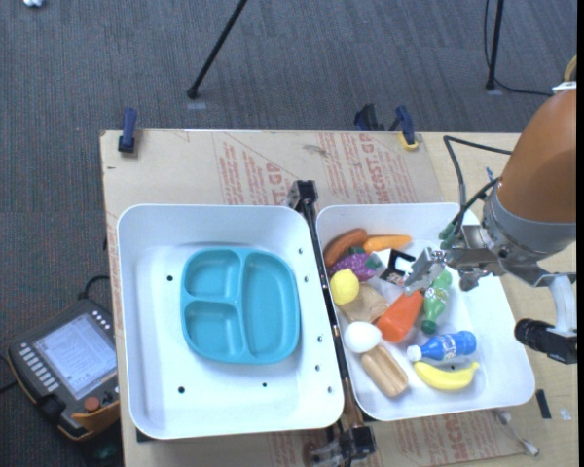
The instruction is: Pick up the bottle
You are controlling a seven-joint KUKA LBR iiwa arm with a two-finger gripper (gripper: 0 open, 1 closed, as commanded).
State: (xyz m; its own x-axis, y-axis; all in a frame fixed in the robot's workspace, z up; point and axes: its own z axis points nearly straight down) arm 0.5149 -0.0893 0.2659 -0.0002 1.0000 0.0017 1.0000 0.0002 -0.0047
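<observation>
Gripper (pixel 430 272), finger state not discernible, hovers over the right bin (pixel 511 377); bottle (pixel 449 345) lies on its side just above the banana (pixel 446 374), judged light, rigid, slippery plastic, best pinched across its mid-body.

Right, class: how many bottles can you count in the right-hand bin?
3. A blue bottle lies near the bin's front, beside the banana. An orange bottle lies mid-bin. A green bottle sits just under the gripper. More may be hidden in the pile.
</observation>
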